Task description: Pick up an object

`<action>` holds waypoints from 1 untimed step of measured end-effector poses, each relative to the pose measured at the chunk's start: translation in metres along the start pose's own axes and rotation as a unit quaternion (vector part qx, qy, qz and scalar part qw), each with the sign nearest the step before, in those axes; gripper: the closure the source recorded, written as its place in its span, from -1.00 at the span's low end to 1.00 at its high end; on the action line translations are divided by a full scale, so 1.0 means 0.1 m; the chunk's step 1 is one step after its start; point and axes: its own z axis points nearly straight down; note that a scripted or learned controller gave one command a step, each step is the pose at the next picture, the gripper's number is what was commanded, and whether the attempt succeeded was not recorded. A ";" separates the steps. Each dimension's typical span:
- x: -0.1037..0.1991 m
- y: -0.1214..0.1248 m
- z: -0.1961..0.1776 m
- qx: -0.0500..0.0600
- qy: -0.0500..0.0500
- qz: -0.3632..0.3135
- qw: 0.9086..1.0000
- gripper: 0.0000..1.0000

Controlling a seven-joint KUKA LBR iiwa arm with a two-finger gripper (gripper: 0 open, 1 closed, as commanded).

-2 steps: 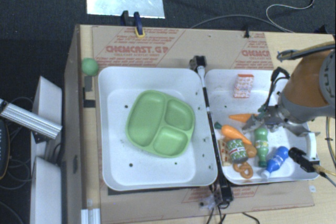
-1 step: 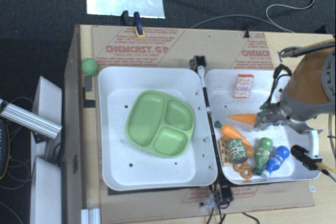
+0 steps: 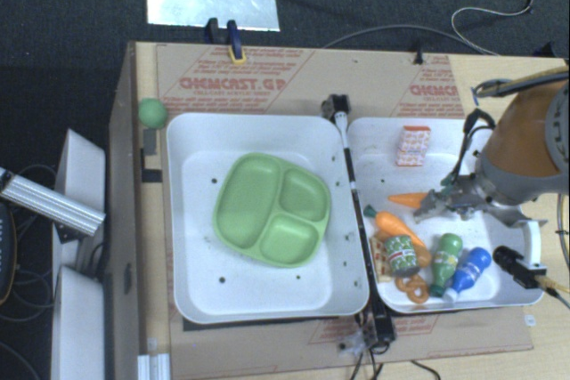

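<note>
White right bin (image 3: 383, 138) is pretty crowded along its front edge: carrot (image 3: 398, 225), green bottle (image 3: 444, 261), blue bottle (image 3: 469, 270) and a small carton (image 3: 399, 255) all bunched up. The tool (image 3: 438, 205) hangs just over an orange wedge (image 3: 408, 200) mid-bin; can't tell its state. Open room sits toward the back, around the red-and-white packet (image 3: 413, 145). Green divided plate (image 3: 272, 209) sits in the left bin (image 3: 196, 280).

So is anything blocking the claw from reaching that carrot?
Nothing visible. The gripper hangs low in the right bin, next to the carrot. Bare white floor lies between them; the green bottle and blue bottle sit nearer the camera, aside.
</note>
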 end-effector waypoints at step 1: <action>0.04 0.64 0.22 0.000 0.000 -0.001 1.000 -1.00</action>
